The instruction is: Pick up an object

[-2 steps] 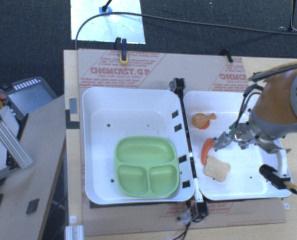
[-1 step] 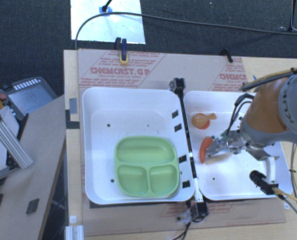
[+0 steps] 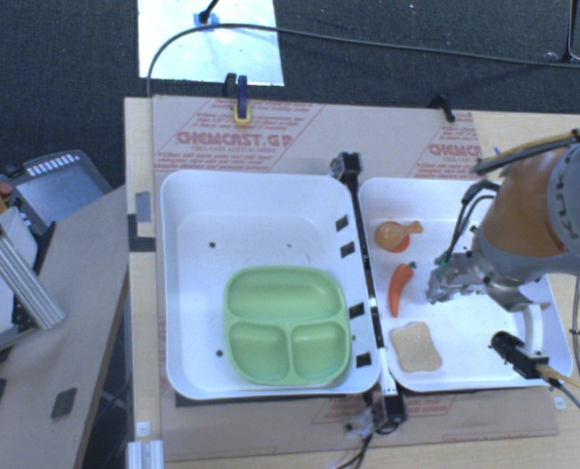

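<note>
The gripper (image 3: 444,286) hangs in the right bin (image 3: 485,364), just beside a carrot (image 3: 399,287). Whether it is spread or pinching cannot be told.

Two bins sit side by side on a bench (image 3: 270,130). The left bin (image 3: 187,223) holds a three-compartment tray (image 3: 287,325) toward its front right. The right bin (image 3: 422,198) holds three items along its left side: a ladle-like toy (image 3: 397,234) at the rear, a carrot (image 3: 399,287) in front of it, and a slice of bread (image 3: 415,348) nearest the front. The gripper (image 3: 444,283) is over the right bin, just right of the carrot, with the arm (image 3: 539,213) extending to the right. A clamp (image 3: 239,101) is fixed at the bench's rear edge, behind the left bin.
</note>
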### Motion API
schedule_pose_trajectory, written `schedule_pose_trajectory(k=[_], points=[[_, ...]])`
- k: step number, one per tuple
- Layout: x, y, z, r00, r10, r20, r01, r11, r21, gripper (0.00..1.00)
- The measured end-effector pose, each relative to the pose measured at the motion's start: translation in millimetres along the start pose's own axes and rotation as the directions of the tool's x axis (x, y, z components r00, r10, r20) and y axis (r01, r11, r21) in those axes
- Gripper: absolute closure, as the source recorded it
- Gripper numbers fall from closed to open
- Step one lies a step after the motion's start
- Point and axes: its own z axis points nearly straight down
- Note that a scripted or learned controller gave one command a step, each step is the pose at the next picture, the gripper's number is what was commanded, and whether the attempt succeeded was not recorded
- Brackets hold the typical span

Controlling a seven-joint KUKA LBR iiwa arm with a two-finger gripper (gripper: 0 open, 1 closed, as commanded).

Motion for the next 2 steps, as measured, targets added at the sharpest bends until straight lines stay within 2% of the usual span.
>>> schedule_pose_trajectory(k=[1, 2], points=[[-8, -3, -58, 1.0, 0.003, 0.002, -0.003, 1.0, -0.005, 1.0], [0, -7, -113, 1.0, -0.002, 0.001, 0.002, 1.0, -0.006, 1.0]])
